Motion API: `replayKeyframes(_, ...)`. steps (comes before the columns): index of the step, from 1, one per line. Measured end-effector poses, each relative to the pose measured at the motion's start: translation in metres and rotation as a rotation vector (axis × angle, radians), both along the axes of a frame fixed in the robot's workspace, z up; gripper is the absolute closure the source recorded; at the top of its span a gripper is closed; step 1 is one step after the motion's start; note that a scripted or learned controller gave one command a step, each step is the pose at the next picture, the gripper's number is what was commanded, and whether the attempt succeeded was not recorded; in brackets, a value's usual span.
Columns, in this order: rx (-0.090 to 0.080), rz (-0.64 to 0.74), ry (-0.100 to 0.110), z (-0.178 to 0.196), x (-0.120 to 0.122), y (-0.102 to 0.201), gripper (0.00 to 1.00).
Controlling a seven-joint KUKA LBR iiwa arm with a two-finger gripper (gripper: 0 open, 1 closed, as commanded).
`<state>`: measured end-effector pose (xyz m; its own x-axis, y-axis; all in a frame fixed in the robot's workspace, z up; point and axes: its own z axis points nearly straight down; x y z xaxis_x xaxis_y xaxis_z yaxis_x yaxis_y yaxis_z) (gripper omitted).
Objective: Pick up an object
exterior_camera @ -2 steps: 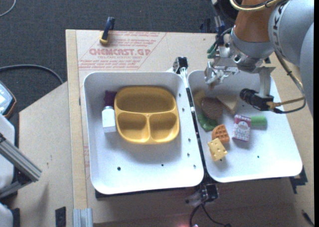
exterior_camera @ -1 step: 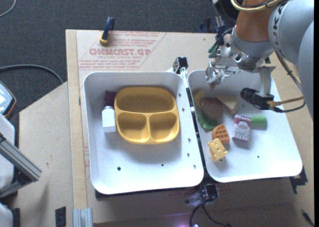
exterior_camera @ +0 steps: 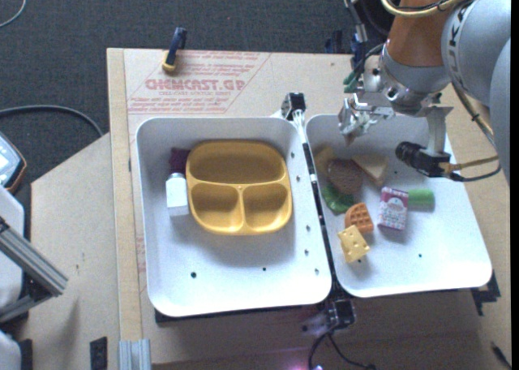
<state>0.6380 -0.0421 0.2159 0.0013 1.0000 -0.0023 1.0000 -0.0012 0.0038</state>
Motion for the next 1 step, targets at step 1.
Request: replayKeyframes(1, 0.002, 0.002, 0.004, 0.0004, -0.0028, 0.0089, 1.0)
